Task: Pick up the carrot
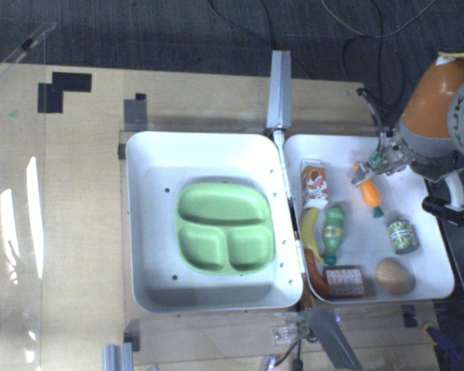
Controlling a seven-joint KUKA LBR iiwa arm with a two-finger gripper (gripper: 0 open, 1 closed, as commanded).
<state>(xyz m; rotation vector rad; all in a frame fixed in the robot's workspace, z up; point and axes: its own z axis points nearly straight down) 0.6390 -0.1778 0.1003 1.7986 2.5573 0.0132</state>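
The carrot (370,194) lies in the right bin (441,284), in its upper part, a short orange piece tilted a little, with a greyish end pointing up toward the pincer. I take the carrot as the landmark for the rest.

Just above the carrot, touching or nearly touching its upper end, is the pincer (380,164), reaching in from the right on the grey arm (441,107) with its orange band. Whether the pincer is apart or together I cannot tell; its tip is a small cluttered shape and the carrot is not plainly between its parts.

Below and right of the carrot stands a small green can (403,236). Farther below, near the bin's lower edge, sits a brown round thing, perhaps a potato (394,276). Left of the carrot lies a white and brown carton (314,185), against the bin's left wall. Below and left of the carrot are a green bottle (332,234) and, beside it, a yellow banana (308,234). Under those, at the bin's lower left, is a flat red packet (339,282).

Well to the left of the carrot, in the left bin (151,207), rests a green tray (224,226) with three compartments. Both bins sit on the pale wooden bench (69,230).
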